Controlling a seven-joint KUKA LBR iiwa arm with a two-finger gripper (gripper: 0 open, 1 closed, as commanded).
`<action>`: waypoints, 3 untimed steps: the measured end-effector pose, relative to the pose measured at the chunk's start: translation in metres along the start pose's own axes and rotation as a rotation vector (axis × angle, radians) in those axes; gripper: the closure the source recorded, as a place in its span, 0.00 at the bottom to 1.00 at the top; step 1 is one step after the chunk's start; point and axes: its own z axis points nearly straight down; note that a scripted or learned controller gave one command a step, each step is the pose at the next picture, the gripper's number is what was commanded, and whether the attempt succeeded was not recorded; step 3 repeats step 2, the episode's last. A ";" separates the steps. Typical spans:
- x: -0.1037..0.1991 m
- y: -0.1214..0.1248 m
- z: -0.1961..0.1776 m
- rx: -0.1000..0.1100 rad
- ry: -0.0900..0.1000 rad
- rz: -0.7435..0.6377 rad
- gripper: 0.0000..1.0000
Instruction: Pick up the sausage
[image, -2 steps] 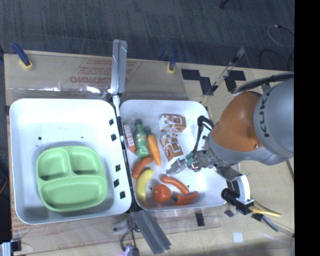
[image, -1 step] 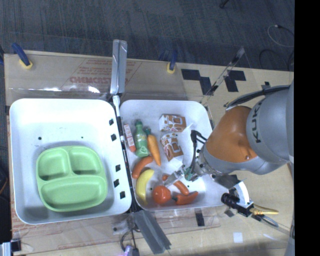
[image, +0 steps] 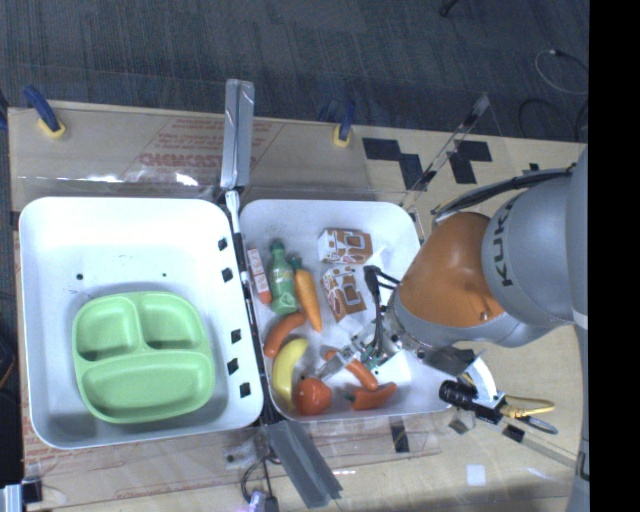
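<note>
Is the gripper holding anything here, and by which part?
Cannot be told. The gripper sits low among the food in the right bin, and nothing visibly sits between its tips.

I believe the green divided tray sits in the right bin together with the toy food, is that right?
Not quite: the camera view shows the green divided tray in the left bin, by itself. The toy food, such as the banana and carrot, lies in the right bin.
</note>
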 end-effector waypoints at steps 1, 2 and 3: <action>0.000 0.001 -0.010 -0.001 -0.001 -0.005 1.00; 0.041 0.034 -0.147 -0.004 -0.009 -0.394 1.00; 0.041 0.034 -0.147 -0.004 -0.009 -0.394 1.00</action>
